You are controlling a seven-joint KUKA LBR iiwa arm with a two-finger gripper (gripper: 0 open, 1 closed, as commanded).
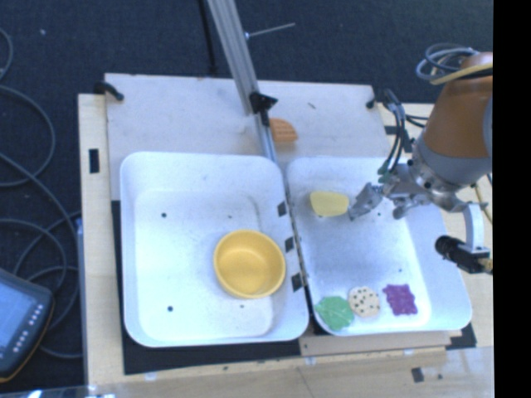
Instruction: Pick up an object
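No readable writing is seen. The jaws (pixel 382 204) are seen spread and released over the right bin (pixel 431 305), beside the yellow piece (pixel 328 203).

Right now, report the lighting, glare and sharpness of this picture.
Camera view: bright, even light washes out the white bins, hiding surface detail; soft overall focus; the gripper is slightly blurred; the yellow bowl casts little shadow.

Two white bins on a worktop (pixel 191 114). Left bin (pixel 149 222): yellow bowl (pixel 249 264). Right bin (pixel 431 297): yellow piece (pixel 328 203) beside the hand (pixel 380 203); green (pixel 334 312), spotted (pixel 363 302) and purple (pixel 401 298) pieces along the near wall.
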